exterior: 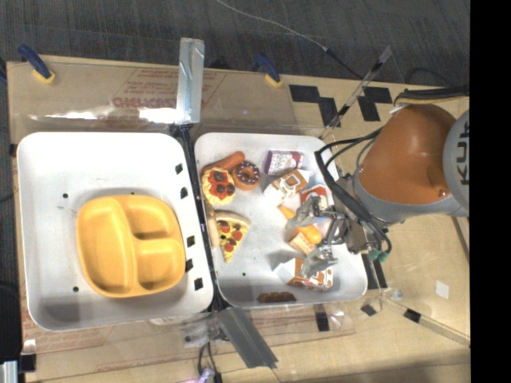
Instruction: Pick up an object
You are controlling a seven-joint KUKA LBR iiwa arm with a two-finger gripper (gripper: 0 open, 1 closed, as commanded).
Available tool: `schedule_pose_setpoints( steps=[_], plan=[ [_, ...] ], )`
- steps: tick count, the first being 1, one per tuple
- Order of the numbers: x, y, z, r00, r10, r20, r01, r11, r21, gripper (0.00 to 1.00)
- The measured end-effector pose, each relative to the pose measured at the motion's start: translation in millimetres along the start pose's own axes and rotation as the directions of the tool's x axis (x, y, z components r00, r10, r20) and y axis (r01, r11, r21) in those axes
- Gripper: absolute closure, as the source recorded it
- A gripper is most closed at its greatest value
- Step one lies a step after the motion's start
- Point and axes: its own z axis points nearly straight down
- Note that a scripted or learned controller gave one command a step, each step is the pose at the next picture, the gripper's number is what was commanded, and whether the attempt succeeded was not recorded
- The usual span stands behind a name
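The right bin (239, 146) holds a scatter of small toy foods. Along its left side lie one round pizza (218, 184), one pizza slice (231, 234) below it, one chocolate doughnut (246, 174) and one sausage (226, 163) at the top. Further right are one purple packet (283, 162) and one red-and-white carton (289, 183), touching each other. One orange wedge (306, 238) lies near the middle right, one printed orange packet (311, 278) sits near the bottom right corner, and one dark brown piece (277, 298) lies against the bottom wall.

The tool (320, 230) is down inside this bin at its right side, directly over the orange wedge and just above the printed packet. Its metal fingers (308, 208) stand spread apart on either side of the wedge; whether they press on it cannot be told, and nothing is visibly lifted.

The arm (407, 166) comes in from the right over the bin's rim, its orange band uppermost, cables looping beside the wrist.

The left bin (48, 158) holds one yellow divided tray (128, 246) with three compartments. The two bins sit side by side, touching, on the tan worktop (431, 294).
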Motion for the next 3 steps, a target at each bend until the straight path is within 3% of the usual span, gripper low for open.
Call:
schedule_pose_setpoints(
  steps=[1, 2, 3],
  plan=[
    [-45, -11, 92, 0.996, -0.083, 0.007, 0.083, 0.997, 0.002, 0.00],
    [-68, -42, 104, 0.982, -0.187, 0.010, 0.186, 0.982, 0.005, 0.00],
    [-70, -39, 93, 0.981, -0.196, 0.012, 0.196, 0.981, 0.006, 1.00]
  ],
)
